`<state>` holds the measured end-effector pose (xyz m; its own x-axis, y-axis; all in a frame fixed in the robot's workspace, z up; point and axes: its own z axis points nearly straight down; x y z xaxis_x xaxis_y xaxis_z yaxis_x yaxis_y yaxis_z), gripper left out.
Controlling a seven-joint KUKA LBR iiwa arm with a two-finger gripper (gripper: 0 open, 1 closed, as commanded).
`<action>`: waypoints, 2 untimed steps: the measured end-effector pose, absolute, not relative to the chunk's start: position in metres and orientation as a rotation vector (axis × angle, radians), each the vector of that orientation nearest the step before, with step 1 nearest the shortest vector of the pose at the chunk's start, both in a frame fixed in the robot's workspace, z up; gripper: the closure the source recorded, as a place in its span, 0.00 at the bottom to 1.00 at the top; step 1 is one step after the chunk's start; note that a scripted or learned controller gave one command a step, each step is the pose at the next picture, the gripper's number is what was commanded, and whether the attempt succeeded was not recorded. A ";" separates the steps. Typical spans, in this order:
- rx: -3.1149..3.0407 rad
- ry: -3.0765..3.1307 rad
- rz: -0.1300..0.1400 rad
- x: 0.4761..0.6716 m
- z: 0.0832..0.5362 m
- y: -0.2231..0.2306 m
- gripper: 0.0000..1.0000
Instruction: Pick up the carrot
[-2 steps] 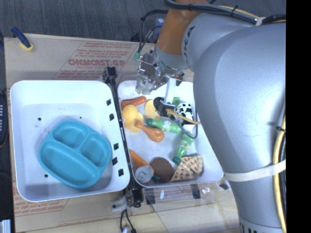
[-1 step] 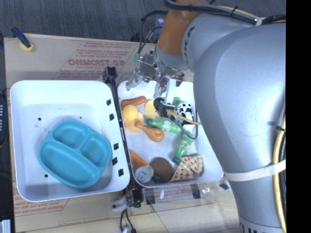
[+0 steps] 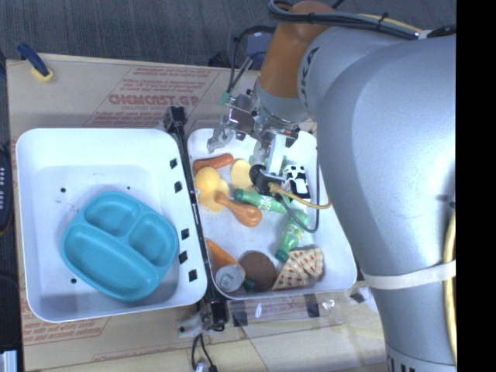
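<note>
Jaws spread wide, empty, over right bin [image 3: 339,246], carrot [image 3: 219,252] apart

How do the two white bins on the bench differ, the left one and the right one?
The left bin holds a single thing, a blue divided plate; the right bin is crowded with small toy foods. The left bin's floor is mostly bare, while the right bin's is mostly covered. The pincer hangs over the right bin, not the left bin. Both are white, shallow and sit side by side.
</note>
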<state>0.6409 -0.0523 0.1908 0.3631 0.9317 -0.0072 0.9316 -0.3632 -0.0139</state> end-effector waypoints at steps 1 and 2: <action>-2.466 -1.930 0.018 0.604 0.088 -0.094 0.00; -2.455 -1.942 0.019 0.606 0.101 -0.093 1.00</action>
<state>0.6061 -0.0927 0.1007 0.2302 0.9732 -0.0020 0.9730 -0.2302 -0.0167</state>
